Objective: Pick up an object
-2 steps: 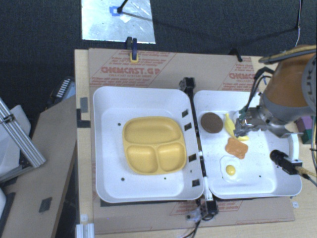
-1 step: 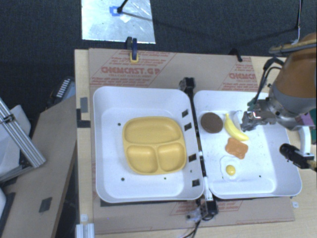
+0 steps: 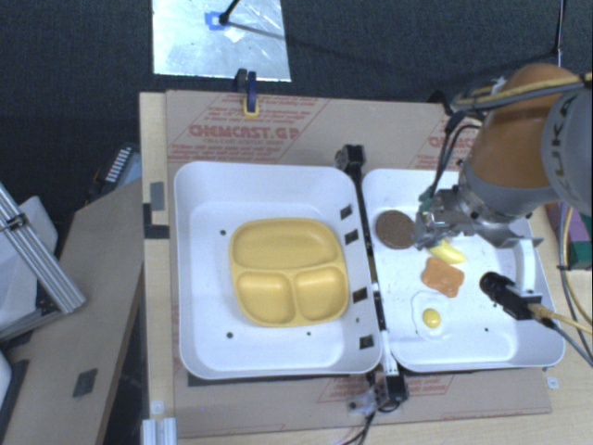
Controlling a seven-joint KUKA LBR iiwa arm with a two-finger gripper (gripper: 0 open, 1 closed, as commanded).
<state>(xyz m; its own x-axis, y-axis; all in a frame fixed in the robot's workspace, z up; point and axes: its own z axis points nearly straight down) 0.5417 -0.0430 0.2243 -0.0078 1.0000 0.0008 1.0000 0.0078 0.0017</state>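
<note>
Where yellow piece (image 3: 447, 251) lies, gripper (image 3: 432, 231) low.

A: How is the light?

B: Bright and even from above. The two white bins (image 3: 278, 179) come close to washing out, and the silvery sheet (image 3: 220, 26) at the top throws back a patchy glare.

A: Any shadows?

B: Soft ones only, under the arm (image 3: 519, 146) on the right bin's floor. The dark floor around the bench (image 3: 278, 123) stays dim.

A: Sharpness?

B: Middling. Edges look slightly soft and grainy, small items lack fine detail.
</note>
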